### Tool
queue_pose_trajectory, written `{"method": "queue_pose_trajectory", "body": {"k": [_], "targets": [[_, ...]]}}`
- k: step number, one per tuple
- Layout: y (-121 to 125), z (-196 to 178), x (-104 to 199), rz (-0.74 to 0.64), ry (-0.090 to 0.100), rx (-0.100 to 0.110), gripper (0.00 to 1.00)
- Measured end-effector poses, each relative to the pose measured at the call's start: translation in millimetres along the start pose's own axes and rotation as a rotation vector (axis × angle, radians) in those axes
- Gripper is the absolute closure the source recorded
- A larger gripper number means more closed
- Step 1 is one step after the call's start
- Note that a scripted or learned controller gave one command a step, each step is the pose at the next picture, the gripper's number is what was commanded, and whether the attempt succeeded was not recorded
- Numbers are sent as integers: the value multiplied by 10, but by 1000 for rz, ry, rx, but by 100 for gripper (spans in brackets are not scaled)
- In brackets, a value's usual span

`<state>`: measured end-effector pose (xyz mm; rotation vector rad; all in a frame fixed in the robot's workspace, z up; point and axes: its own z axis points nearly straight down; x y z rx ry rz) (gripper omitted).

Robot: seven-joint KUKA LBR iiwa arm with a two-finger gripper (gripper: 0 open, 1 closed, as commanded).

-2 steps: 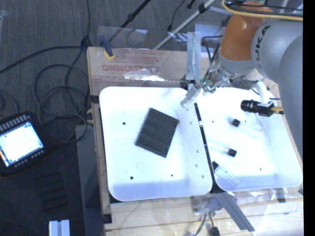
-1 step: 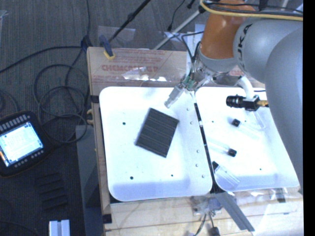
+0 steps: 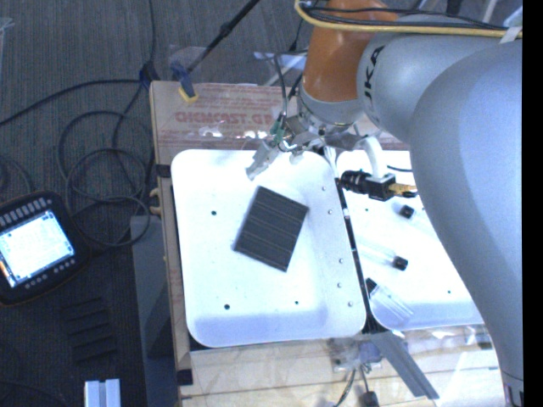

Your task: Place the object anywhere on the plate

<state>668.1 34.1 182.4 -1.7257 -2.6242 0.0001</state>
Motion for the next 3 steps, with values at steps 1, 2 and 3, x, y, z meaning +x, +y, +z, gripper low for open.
{"method": "queue_pose_trajectory", "body": {"k": [1, 2, 3], "targets": [[250, -226, 585, 185, -1, 2, 0], [559, -596, 1295, 230, -3, 1, 0], [-54, -410, 1662, 844, -4, 5, 0]]}}
